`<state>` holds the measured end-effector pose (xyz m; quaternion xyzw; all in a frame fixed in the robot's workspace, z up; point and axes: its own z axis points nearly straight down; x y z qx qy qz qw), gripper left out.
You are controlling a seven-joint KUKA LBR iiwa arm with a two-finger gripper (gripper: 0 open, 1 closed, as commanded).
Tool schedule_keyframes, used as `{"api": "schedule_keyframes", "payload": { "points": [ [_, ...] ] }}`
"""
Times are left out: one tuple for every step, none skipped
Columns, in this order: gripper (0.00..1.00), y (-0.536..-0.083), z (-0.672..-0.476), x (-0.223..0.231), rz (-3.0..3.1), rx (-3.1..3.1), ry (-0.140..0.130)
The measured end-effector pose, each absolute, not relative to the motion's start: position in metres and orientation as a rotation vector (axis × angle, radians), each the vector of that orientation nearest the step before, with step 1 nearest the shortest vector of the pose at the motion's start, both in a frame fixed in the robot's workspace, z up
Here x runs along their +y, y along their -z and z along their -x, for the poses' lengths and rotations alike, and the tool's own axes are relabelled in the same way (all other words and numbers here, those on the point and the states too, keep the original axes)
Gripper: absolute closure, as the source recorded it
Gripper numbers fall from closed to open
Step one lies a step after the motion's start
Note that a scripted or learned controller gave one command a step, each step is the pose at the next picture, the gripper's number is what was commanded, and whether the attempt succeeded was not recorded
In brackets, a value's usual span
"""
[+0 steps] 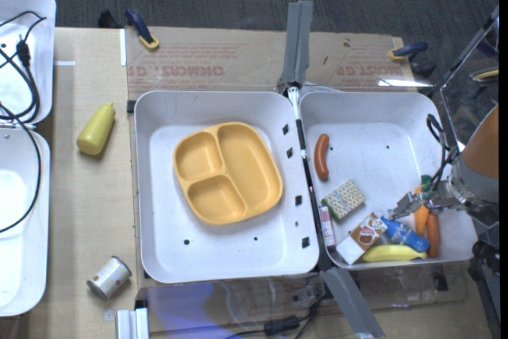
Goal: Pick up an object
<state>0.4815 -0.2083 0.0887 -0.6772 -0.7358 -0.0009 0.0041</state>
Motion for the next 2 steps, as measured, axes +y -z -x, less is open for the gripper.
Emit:
{"api": "schedule_keyframes", "payload": {
  "points": [
    [1.00,-0.096,-0.481,-0.210,2.125,-2.303,-0.002],
    [1.00,-0.228,-0.529,-0.164,2.122,-2.314,-0.006]
  ]
}}
